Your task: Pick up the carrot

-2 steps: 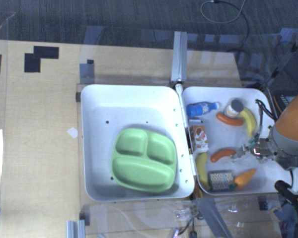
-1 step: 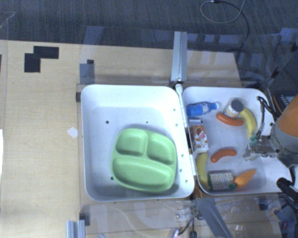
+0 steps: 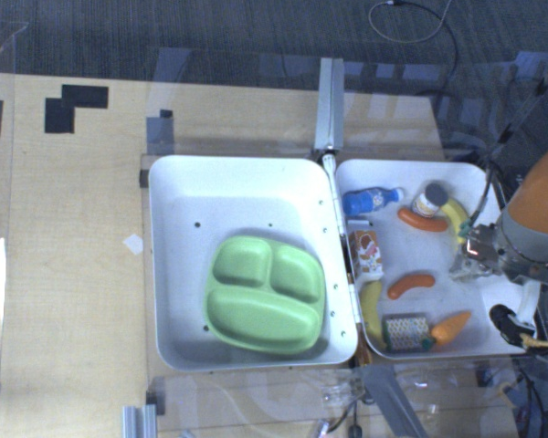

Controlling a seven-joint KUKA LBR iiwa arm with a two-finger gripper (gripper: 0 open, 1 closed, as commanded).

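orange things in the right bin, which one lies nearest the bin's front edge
The carrot, at the front of the right bin beside the grater. It tapers to a point, unlike the two sausages: one sits mid-bin, the other near the back.

This is looking like a robotics lab: two shallow white plastic bins (image 3: 164,272) are sitting side by side on a pale wooden desk (image 3: 64,245) marked with black square patches (image 3: 73,106). A thin loose cable (image 3: 420,12) is trailing across dark grey carpet flooring (image 3: 210,16), and a grey metal rail (image 3: 329,103) is standing between the bins.
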